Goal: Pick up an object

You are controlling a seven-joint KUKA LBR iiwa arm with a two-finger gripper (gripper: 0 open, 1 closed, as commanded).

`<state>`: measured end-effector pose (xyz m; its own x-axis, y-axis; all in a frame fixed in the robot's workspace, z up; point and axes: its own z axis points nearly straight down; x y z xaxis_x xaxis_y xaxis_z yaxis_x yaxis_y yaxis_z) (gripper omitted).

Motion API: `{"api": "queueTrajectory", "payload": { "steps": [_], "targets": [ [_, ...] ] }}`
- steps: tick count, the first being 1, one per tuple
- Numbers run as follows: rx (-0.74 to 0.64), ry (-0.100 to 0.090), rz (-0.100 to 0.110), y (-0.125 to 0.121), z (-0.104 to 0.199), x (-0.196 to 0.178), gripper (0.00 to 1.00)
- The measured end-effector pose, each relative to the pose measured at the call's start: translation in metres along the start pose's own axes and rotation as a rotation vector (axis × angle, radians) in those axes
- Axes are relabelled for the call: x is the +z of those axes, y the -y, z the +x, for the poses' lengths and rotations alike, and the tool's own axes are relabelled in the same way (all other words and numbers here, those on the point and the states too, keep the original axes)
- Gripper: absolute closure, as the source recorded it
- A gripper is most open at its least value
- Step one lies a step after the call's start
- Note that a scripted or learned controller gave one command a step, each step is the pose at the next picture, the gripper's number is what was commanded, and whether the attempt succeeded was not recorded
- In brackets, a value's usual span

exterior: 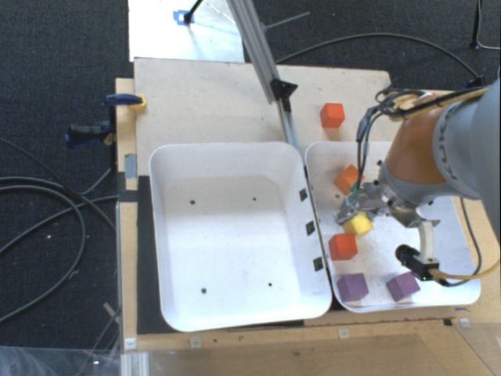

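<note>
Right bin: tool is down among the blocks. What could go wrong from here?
1. The tool sits at the yellow block, with an orange block and a red block close on either side. It may nudge a neighbour or catch two.
2. This cluster lies near the right bin's left wall, so a shoved block could wedge there.

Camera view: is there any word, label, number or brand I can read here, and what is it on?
None can be read.
The small dark tabs on the bin wall between the two bins are too small to tell whether they carry print.
The blocks, for instance the yellow block, show plain faces.
</note>
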<state>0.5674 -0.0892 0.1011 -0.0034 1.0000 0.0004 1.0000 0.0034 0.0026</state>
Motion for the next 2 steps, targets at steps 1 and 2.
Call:
{"api": "queueTrajectory", "payload": {
  "steps": [1, 2],
  "targets": [
    [0.004, 0.002, -0.002, 0.031, -0.024, 0.009, 1.00],
    [-0.008, -0.001, -0.008, -0.016, 0.035, -0.094, 1.00]
  ]
}}
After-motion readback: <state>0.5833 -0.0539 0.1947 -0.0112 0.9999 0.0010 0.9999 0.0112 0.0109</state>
